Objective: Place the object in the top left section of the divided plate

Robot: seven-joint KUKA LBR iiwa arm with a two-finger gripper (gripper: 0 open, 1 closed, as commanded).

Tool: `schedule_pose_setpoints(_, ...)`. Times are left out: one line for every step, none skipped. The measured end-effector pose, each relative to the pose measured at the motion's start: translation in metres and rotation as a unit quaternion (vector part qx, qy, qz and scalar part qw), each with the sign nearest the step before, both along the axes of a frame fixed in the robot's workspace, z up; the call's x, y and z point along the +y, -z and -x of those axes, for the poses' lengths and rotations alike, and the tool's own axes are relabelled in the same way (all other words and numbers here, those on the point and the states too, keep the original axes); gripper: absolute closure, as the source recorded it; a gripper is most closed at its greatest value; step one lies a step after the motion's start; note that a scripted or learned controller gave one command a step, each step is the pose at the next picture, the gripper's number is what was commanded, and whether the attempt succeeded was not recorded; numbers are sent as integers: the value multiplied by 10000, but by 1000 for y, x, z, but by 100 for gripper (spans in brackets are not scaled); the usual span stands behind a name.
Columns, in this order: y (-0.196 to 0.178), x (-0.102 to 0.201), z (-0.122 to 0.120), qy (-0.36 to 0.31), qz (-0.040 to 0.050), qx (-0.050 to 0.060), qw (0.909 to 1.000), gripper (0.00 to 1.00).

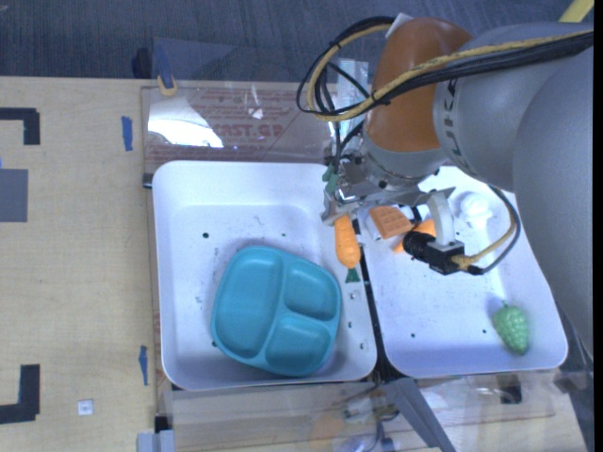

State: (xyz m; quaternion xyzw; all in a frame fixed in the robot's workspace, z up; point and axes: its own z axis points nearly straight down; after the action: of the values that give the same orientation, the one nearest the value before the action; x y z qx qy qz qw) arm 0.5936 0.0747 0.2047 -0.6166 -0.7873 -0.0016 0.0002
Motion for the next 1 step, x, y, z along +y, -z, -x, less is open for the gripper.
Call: schedule_pose_setpoints(12, 6, 36, 422, 12, 29, 9991, 100)
